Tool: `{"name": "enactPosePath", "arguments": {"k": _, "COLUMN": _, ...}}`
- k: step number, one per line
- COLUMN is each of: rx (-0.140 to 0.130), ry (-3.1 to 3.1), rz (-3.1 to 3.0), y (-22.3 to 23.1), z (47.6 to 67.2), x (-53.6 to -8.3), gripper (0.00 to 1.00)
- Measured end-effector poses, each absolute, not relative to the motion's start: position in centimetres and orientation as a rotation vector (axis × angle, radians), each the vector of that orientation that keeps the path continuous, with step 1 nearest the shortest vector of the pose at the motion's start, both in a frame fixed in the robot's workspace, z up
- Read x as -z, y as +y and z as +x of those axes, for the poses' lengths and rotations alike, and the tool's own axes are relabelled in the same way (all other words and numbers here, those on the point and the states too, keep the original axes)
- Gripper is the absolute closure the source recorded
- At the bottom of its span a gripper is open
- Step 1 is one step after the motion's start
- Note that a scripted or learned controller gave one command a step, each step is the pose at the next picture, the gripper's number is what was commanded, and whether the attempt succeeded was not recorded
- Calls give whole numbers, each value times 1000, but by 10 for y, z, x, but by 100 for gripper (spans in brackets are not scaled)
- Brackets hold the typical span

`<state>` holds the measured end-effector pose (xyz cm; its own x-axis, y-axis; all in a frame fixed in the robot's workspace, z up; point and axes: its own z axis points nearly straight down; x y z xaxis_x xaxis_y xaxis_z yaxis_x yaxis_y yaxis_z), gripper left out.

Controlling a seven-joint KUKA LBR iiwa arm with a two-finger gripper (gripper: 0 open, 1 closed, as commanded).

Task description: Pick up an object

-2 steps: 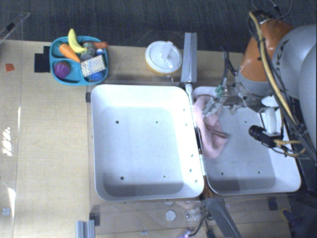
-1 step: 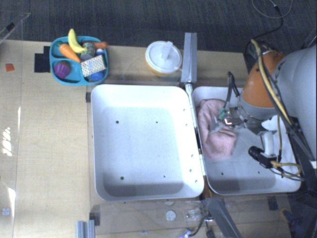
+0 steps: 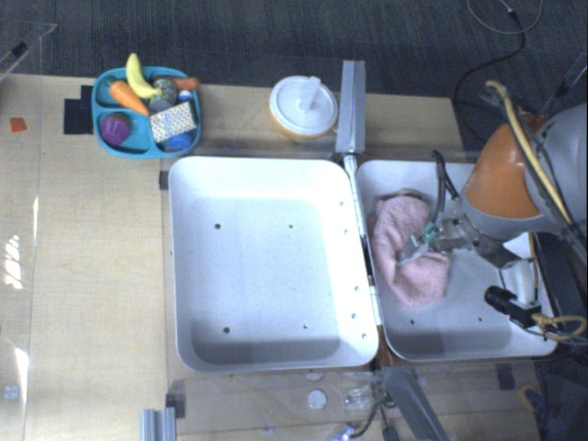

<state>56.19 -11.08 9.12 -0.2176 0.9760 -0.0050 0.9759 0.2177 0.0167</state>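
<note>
From the camera view, the pink cloth (image 3: 409, 260) lay crumpled in the right bin (image 3: 459, 338), toward its nine o'clock side. The gripper (image 3: 424, 240) was pressed into the cloth, its jaws closed on a fold. The left bin (image 3: 266, 265) sat just beside, at nine o'clock from the cloth.

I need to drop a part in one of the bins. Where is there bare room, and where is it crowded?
The left bin has bare floor from wall to wall. In the right bin, the strip along the near wall below the pink cloth is free. Its middle is crowded: the gripper sits on the cloth.
</note>
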Motion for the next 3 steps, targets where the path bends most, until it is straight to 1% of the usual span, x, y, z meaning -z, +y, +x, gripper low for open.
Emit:
{"name": "enactPosePath", "arguments": {"k": 1, "rx": -13, "ry": 2482, "rz": 1904, "y": -88, "z": 611, "x": -90, "gripper": 0}}
{"name": "enactPosePath", "arguments": {"k": 2, "rx": -4, "ry": 2748, "rz": 1513, "y": -61, "z": 601, "x": -186, "gripper": 0}}
{"name": "enactPosePath", "arguments": {"k": 3, "rx": -7, "ry": 2796, "rz": 1408, "y": -96, "z": 614, "x": -92, "gripper": 0}}
